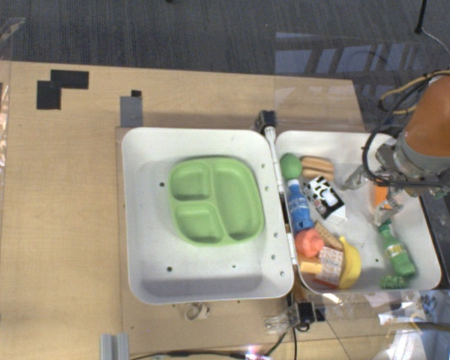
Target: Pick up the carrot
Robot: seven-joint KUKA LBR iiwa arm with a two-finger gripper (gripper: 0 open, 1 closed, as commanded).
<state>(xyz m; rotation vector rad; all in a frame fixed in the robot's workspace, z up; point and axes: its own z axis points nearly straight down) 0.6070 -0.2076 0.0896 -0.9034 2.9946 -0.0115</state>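
Note:
The carrot point(380, 195) shows as a small orange piece near the right side of the right bin point(427, 235). My gripper point(388, 202) hangs directly over it from the grey wrist, and the arm's orange band point(437, 118) is above that. The gripper body covers part of the carrot. I cannot tell from this slant whether the carrot is between the jaws or just lies beneath them.
The right bin also holds a green ball point(290, 166), a blue bottle point(298, 208), a black-and-white toy point(324, 195), a banana point(351, 265) and a green bottle point(396, 252) just below the gripper. A green divided plate point(214, 201) sits in the left bin point(146, 276).

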